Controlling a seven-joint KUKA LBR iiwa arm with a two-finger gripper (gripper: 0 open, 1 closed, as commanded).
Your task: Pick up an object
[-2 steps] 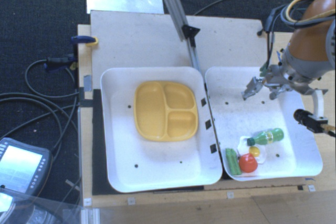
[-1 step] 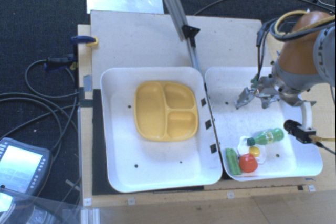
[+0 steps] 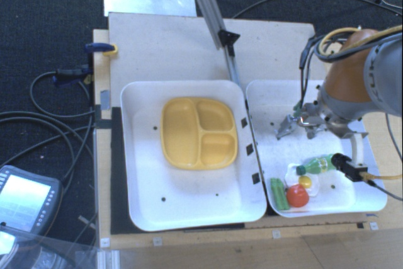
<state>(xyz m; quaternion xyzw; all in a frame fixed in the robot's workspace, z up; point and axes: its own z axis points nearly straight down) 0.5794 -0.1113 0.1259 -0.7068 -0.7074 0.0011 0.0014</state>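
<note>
Tomato well below pincer

yellow tray | white bins | green bottle | red tomato

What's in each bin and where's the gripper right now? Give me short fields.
left bin: yellow divided tray, lying flat
right bin: green bottle, red tomato, green vegetable, fried-egg toy, clustered at the near end
gripper: over the right bin, apart from the cluster
fingers: too small to tell
</note>
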